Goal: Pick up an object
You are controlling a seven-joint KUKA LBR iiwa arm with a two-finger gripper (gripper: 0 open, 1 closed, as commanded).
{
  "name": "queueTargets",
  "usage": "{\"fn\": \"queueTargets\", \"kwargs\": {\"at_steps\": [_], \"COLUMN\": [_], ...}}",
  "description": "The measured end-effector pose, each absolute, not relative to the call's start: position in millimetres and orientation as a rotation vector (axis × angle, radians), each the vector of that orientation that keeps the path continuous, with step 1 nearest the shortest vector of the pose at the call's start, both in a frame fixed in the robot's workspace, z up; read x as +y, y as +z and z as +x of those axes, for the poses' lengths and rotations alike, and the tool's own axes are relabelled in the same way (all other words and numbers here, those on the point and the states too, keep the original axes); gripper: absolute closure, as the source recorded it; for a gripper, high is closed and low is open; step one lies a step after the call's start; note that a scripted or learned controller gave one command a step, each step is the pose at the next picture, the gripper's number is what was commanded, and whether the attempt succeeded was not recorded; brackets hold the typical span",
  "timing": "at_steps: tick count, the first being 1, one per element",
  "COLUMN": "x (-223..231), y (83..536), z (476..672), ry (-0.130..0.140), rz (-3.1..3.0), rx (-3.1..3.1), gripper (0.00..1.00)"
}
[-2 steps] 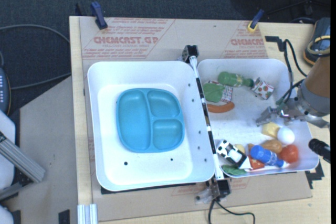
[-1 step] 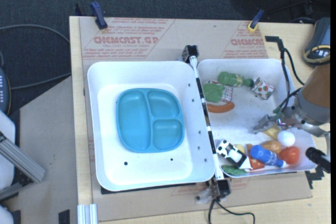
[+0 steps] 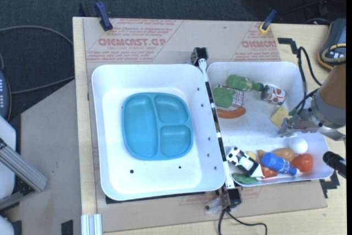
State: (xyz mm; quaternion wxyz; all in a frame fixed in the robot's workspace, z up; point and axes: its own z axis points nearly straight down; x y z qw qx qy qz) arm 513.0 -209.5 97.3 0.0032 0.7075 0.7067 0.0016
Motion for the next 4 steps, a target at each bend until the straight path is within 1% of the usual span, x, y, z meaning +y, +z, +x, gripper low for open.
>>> {"fn": "queueTargets", "kwargs": {"at_steps": [1,3,4], "x": [-188.9,-223.6,-170.9], "y": [190.7,187.6,124.2], "z": [552.7,641.7,537.2], "ry": [0.001,0.0,-0.001], "rz": [2.219,2.217,2.223], "rx": [2.222,2.221,2.222], "gripper": [1.0,1.0,1.0]}}
